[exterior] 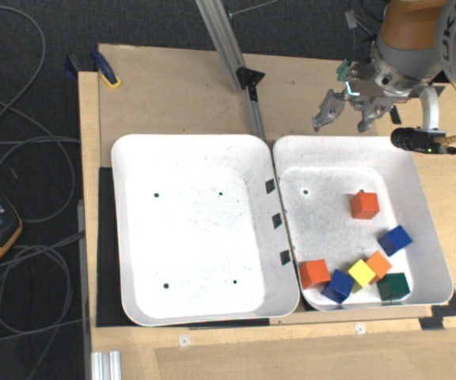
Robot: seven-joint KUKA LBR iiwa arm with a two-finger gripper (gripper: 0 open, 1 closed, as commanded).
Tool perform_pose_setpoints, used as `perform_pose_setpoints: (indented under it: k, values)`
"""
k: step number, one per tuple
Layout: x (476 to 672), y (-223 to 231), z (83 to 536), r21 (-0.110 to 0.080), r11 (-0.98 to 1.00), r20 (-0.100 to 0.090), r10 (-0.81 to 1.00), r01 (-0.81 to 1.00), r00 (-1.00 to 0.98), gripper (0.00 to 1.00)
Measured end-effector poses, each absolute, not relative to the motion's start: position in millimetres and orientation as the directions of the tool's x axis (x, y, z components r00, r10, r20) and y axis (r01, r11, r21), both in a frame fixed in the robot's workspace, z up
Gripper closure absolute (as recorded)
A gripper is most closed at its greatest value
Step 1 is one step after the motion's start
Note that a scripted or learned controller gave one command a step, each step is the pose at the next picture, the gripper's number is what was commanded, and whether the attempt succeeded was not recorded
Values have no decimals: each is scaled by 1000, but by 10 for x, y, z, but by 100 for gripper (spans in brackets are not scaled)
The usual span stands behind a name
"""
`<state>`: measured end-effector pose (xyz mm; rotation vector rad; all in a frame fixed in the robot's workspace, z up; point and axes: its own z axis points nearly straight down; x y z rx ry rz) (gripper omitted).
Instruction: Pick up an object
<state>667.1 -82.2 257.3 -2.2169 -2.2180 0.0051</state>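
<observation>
While the gripper [347, 113] hangs spread and holding nothing beyond the right bin [418, 188] (blocks inside), picking is not begun.

No legible text or labels anywhere — seemingly none.
</observation>
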Motion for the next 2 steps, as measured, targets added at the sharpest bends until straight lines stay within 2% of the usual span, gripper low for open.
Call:
perform_pose_setpoints:
  k: [1, 2]
  values:
    - [6679, -823, 2606, -1, 2, 0, 1000, 1000, -2, 0]
    - [6700, -778, 2175, -5, 2, 0, 1000, 1000, -2, 0]
